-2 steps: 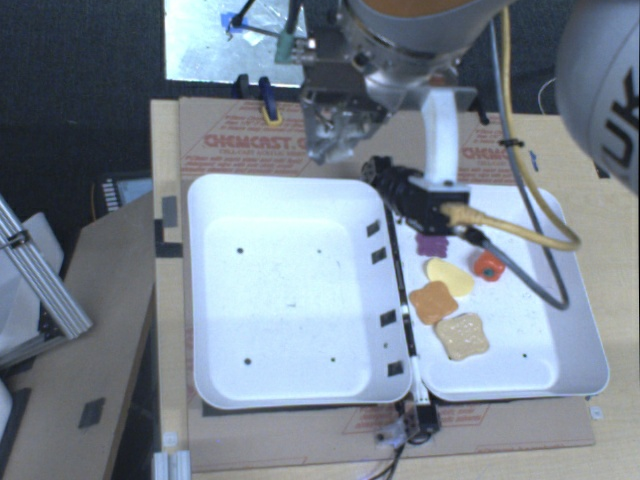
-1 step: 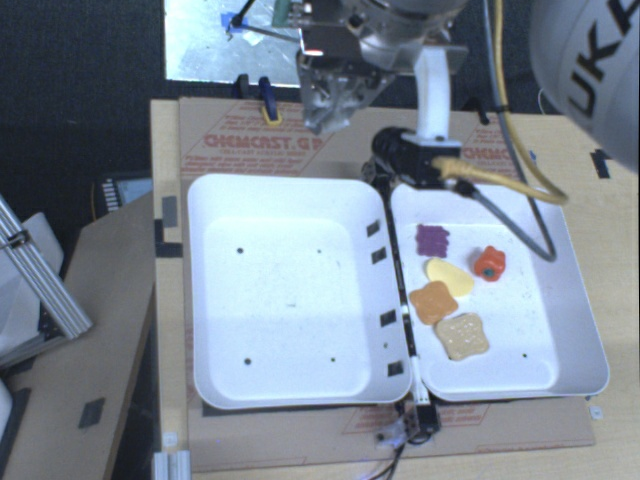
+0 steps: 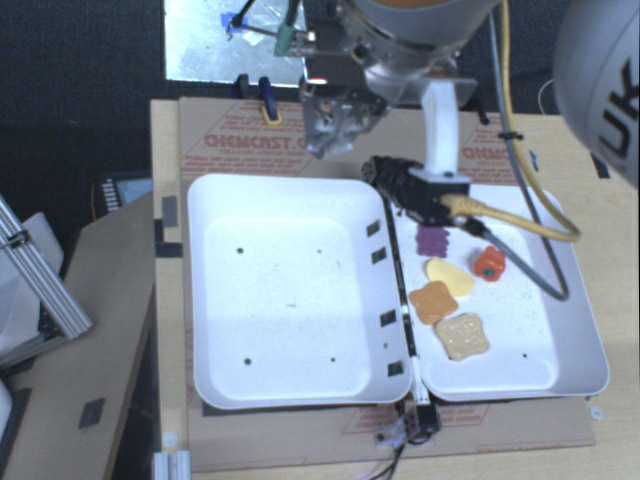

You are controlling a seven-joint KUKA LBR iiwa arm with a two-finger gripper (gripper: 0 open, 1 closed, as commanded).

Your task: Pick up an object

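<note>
The end effector [image 3: 340, 128] hangs over the surface [image 3: 230, 140] just past the back end of the seam [image 3: 402, 288] joining the two bins; whether it is apart or together cannot be told. Hugging the seam's right side, in the right bin [image 3: 545, 353], lie a purple piece [image 3: 432, 240], yellow piece [image 3: 452, 276], orange slab [image 3: 432, 302] and tan toast [image 3: 462, 336], with a red-orange piece [image 3: 489, 264] further out; bare floor lies between them and the outer rim

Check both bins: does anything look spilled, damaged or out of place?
Nothing stands out. The purple block, yellow piece, red-orange piece, orange piece and tan toast piece all lie inside the right bin, clustered near the middle divider; none looks broken.
</note>
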